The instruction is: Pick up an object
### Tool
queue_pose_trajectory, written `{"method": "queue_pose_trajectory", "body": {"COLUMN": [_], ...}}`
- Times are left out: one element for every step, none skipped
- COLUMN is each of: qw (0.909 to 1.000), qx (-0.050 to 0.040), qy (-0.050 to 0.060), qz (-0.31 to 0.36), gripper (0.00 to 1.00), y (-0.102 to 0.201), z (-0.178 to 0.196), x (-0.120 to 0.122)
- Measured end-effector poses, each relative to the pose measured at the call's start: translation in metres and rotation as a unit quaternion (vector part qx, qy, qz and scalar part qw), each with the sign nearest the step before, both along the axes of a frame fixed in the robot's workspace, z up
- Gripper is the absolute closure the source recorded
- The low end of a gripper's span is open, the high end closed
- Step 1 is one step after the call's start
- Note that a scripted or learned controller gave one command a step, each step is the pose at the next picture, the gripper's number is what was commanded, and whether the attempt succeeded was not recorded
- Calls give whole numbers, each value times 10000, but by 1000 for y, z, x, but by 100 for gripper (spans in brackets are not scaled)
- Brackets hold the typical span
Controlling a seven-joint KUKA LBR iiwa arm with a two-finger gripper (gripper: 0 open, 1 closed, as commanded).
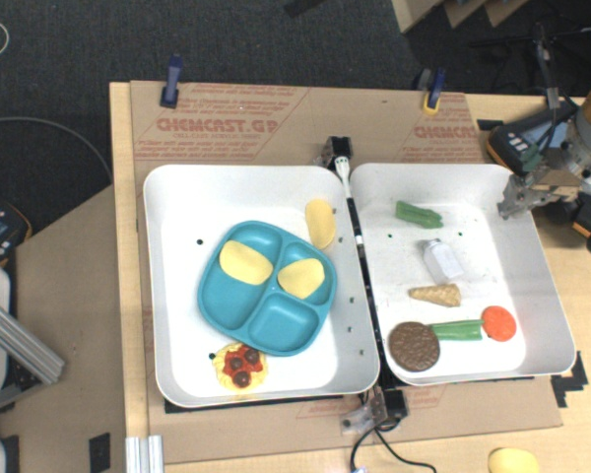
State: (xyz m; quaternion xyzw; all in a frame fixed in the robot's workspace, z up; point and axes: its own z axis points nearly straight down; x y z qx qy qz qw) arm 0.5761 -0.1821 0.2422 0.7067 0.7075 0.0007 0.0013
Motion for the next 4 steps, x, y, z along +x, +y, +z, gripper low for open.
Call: {"method": "queue_pose_trajectory", "body": {"qw": [9999, 10000, 9999, 10000], "qx": [-18, 6, 28, 2], "qy": [-108, 41, -79, 60], "qz": [41, -15, 79, -25], "gripper": [100, 100, 100, 100], "y": [69, 60, 200, 167], "z": [176, 129, 263, 174], "x": [69, 31, 5, -20]}}
